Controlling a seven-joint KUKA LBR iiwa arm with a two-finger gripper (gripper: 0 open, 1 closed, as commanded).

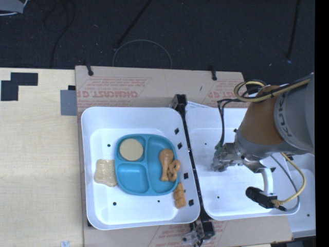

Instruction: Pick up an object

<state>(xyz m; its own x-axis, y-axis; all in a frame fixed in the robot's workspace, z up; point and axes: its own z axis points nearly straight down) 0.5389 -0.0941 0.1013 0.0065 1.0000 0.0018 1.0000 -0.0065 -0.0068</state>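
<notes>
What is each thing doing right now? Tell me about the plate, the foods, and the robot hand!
Blue plate: flat in the left bin.
Round cracker: lying in the plate's top-left section.
Pretzel: lying in the plate's right section.
Pale bread piece: beside the plate's left edge.
Small brown snack: on the bin floor by the plate's lower right.
End effector: low over the right bin.

A robotics lab, by the look of it. Pale wooden bench [36, 153] with black and grey square markers on its surface. Printed cardboard sheet [133, 89] under two white bins [95, 138], clamped together at the middle. Grey arm [288, 120] trailing yellow and black cables. Dark carpet [154, 19] behind, loose cables lying across it.
</notes>
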